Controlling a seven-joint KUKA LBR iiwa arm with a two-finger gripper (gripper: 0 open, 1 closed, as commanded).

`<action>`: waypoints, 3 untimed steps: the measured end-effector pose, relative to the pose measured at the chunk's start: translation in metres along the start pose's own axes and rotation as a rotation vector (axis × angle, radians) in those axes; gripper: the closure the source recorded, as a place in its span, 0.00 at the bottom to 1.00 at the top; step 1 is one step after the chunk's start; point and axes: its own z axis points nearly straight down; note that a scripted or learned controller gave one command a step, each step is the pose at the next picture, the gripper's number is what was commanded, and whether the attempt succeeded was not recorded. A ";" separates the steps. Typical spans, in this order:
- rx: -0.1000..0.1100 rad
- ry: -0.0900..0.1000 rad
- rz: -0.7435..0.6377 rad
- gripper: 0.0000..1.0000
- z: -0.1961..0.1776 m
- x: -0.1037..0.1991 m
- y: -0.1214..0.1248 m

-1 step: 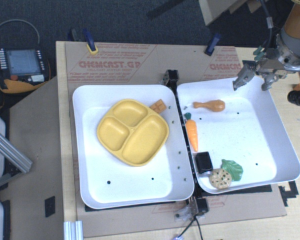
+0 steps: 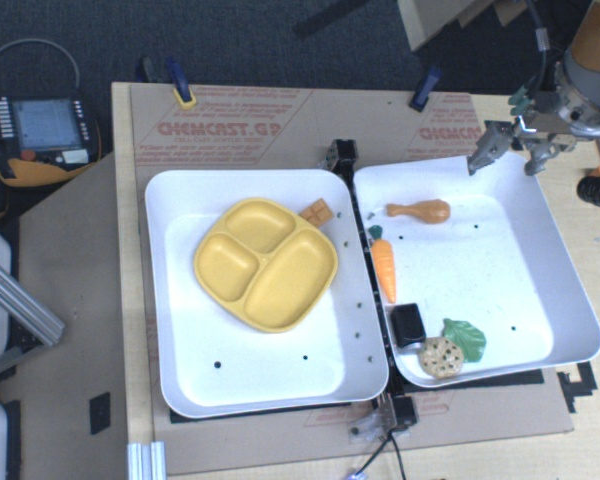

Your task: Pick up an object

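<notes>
While the gripper (image 2: pixel 508 153) is hanging spread and empty over the right bin (image 2: pixel 550 268) far corner, the drumstick (image 2: pixel 418 210) is lying crosswise down-left of it.

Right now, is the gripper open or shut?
Open. The gripper has its two fingers spread apart with nothing between them, above the right bin's far edge.
</notes>
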 end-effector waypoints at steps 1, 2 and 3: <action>0.006 0.001 0.001 0.00 0.061 -0.007 0.000; 0.006 0.001 0.002 0.00 0.115 -0.016 -0.006; 0.006 0.001 0.000 0.00 0.159 -0.019 -0.003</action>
